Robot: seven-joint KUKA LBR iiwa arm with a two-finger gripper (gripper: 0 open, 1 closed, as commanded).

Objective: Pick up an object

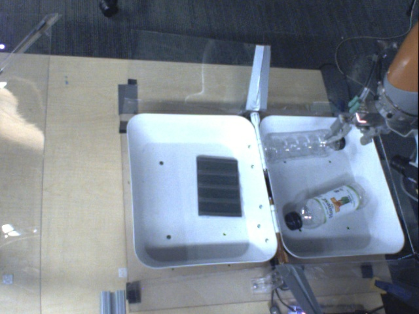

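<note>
Camera view, desk (78, 175): two shallow white bins are seen side by side from above, at a slant.
Left bin (157, 142): a dark ribbed rectangular pad (218, 186) is shown lying flat near its middle.
Right bin (380, 195): two clear plastic bottles are held here.
Labelled bottle (325, 206): laid on its side in the near half, dark cap toward the left bin, long axis rising slightly to the right.
Far bottle (298, 144): laid along the bin's far wall, long axis nearly left to right.
Gripper (342, 136): positioned at the far bottle's right end; whether the jaws are released or clenched cannot be told.
Step judged: a grasp is best closed across a bottle's long axis, near mid-body, so that slipping and rolling are limited.
</note>
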